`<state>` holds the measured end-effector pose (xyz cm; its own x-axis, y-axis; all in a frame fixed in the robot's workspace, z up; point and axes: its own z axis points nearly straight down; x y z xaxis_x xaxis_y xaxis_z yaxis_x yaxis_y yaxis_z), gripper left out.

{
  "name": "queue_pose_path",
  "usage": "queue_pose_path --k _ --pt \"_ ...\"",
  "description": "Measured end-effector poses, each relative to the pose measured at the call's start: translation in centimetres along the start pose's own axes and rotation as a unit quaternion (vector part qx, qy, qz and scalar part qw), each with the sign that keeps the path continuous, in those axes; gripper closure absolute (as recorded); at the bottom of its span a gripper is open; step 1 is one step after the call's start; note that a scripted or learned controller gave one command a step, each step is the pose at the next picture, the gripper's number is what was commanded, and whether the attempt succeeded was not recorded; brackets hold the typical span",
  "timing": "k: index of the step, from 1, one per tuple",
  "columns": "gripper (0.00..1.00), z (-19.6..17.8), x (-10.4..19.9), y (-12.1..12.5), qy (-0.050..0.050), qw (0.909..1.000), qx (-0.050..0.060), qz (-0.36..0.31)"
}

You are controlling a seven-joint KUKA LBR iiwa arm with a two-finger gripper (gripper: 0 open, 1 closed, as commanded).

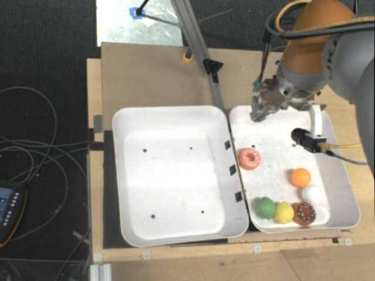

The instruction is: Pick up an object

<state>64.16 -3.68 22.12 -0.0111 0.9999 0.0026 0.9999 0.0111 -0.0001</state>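
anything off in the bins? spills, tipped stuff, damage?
Nothing stands out. The right bin holds a pink donut, an orange ball, a white ball, a green ball, a yellow ball and a chocolate donut, all inside its walls. The gripper hangs above that bin's far end.

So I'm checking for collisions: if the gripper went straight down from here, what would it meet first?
Probably the bare floor of the right bin near its far edge; the gripper hangs clear of the pink donut, though depth is unclear.
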Motion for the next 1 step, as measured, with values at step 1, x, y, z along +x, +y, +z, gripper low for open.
queue_pose_path --k 1 --pt "1.00 0.66 4.54 -1.58 0.000 1.0000 0.001 0.001"
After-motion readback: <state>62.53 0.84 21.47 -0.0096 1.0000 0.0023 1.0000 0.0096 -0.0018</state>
